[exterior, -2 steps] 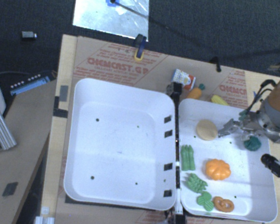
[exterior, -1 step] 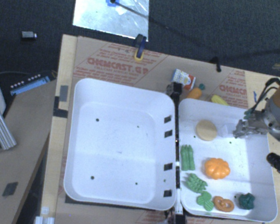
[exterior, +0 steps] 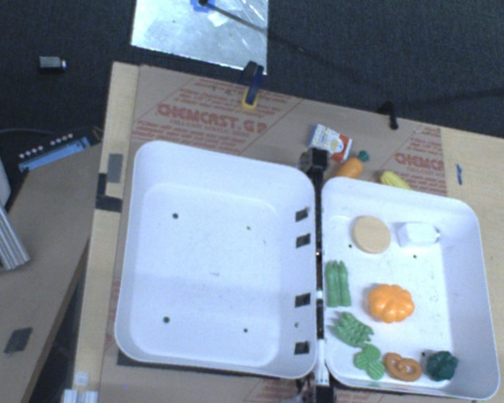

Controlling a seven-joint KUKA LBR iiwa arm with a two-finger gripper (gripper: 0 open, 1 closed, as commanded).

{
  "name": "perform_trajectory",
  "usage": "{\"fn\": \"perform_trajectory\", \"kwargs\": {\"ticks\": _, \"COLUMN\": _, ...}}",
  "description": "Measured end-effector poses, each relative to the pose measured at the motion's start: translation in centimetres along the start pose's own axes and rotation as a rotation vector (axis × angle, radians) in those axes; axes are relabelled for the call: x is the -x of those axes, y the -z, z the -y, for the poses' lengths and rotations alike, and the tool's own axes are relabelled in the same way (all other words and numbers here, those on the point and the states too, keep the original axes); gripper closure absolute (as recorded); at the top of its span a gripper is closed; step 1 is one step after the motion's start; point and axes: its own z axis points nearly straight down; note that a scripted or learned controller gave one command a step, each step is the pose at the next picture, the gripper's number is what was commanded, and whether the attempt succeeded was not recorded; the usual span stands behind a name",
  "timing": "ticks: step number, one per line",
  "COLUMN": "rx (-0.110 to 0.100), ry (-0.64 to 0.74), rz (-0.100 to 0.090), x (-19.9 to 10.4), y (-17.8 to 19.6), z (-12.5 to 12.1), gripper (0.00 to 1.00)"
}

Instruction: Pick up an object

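White bins sit side by side on the bench, and as for the gripper, its state cannot be told from this view. The left bin (exterior: 215,256) has a bare floor with a few dark dots. All the pickable pieces are in the right bin (exterior: 483,289). A tan disc (exterior: 371,235) lies near the back, with a white block (exterior: 416,234) just beside it. An orange pumpkin (exterior: 391,303) sits mid-bin. Along the inner wall lies a green bundle (exterior: 338,283), and nearer the front a leafy green (exterior: 353,330). Across the front edge run a small green piece (exterior: 368,360), a brown pretzel (exterior: 402,368) touching it, and dark broccoli (exterior: 440,365) in the corner. Behind the bins, on the cardboard (exterior: 199,116), lie a carrot (exterior: 349,168), a yellow piece (exterior: 394,180) and a white packet (exterior: 328,141). A yellow clamp (exterior: 251,87) grips the cardboard's far edge, below a silvery sheet (exterior: 205,8).
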Motion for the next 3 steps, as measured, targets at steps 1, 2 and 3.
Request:
{"fn": "perform_trajectory", "kwargs": {"ticks": 1, "rx": -0.006, "ry": 0.000, "rz": -0.003, "x": -1.5, "y": 10.6, "z": -0.3, "gripper": 1.00}}
{"fn": "perform_trajectory", "kwargs": {"ticks": 2, "rx": -0.020, "ry": -0.004, "rz": -0.009, "x": -4.1, "y": 10.1, "z": 7.9, "gripper": 1.00}}
{"fn": "perform_trajectory", "kwargs": {"ticks": 3, "rx": -0.019, "ry": 0.000, "rz": -0.009, "x": -7.4, "y": 10.2, "z": 13.5, "gripper": 1.00}}
